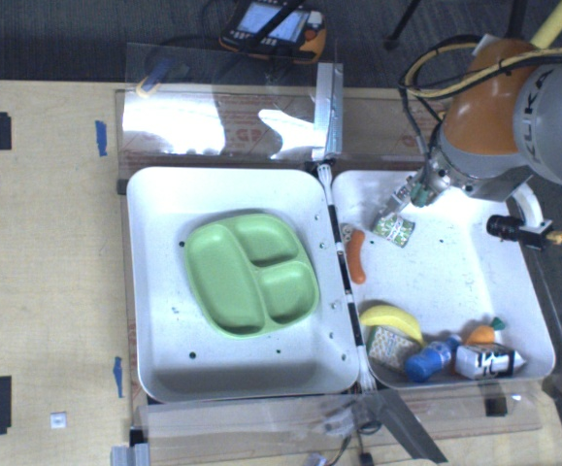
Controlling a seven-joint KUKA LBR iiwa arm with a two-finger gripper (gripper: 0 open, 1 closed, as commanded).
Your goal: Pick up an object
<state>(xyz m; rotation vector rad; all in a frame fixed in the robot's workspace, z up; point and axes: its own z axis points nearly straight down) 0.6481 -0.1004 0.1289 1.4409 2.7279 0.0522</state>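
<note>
Two white bins (154, 260) sit side by side. One green divided plate (251, 272) lies in the left one. The right holds one hot dog (356, 256), one banana (393, 320), one blue bottle (426, 360), one white bottle (489, 361) (lying down) and one orange carrot (481, 335).

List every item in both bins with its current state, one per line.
Green plate: flat in left bin, nothing on it.
Hot dog: lying by right bin's left wall.
Banana: lying flat.
Blue bottle: on its side.
White bottle: on its side.
Gripper: low over right bin.
</note>
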